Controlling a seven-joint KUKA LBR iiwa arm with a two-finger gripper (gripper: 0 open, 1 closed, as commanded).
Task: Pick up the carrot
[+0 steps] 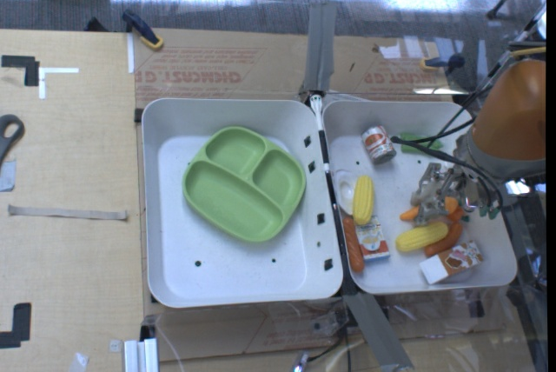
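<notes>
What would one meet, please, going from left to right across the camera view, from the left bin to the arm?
Green plastic divided plate → yellow corn cob by the right bin's left wall → small red and silver can → metal two-finger gripper → grey and orange arm.

Corn cobs [423,235] and carton [451,262] crowd the carrot [440,239]; bin's middle bare

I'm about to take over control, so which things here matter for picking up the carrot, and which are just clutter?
Belongs to the job:
- carrot, along the right bin's left wall
- gripper, low over the right bin

Just lying about:
- two corn cobs
- small can
- two small cartons
- green divided plate in the left bin
</notes>
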